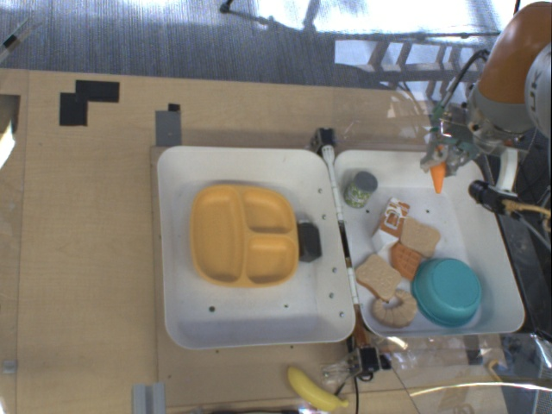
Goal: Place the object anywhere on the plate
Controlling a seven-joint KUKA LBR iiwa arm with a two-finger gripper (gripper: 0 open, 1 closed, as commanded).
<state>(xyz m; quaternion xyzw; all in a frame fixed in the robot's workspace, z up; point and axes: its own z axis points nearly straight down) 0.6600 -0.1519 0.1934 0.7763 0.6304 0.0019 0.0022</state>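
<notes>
Gripper [442, 164] at upper right of frame, above the right bin's [509, 309] far edge, clenched on a small orange carrot [438, 178] hanging point-down. Yellow divided plate [241, 235] at centre left, in the left bin [250, 326], well apart. Dark block [309, 241] touching the plate's right rim.

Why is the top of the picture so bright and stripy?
In the camera view, light glares off the floor beyond the bench, washing out detail there; the yellow plate and teal bowl are evenly lit and sharp; the gripper looks slightly soft.
</notes>
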